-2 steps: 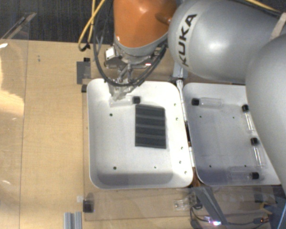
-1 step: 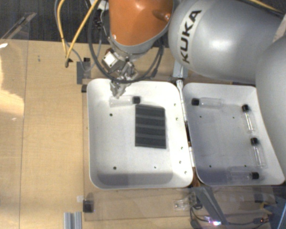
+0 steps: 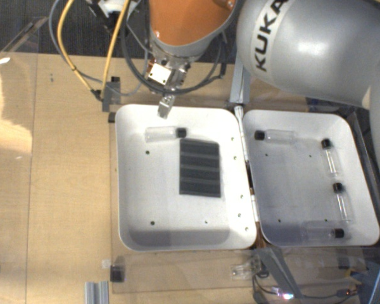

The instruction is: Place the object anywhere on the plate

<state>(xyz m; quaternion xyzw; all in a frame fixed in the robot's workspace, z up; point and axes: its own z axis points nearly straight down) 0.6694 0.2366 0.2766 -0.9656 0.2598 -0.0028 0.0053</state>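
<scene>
A dark ribbed rectangular plate (image 3: 200, 168) lies flat in the middle of the left bin (image 3: 133, 220). A clear tube with a black cap (image 3: 165, 133) lies on the bin floor just up and left of the plate, apart from it. My gripper (image 3: 165, 107) hangs under the orange band at the back rim of the left bin, a little beyond the tube and above it. Nothing shows in its grip.
The right bin (image 3: 361, 233) holds several more clear tubes with black caps: one near its back left (image 3: 273, 134), two along its right side (image 3: 330, 158) (image 3: 342, 202), one at the front (image 3: 321, 231). Yellow and black cables (image 3: 69, 18) loop behind the left bin.
</scene>
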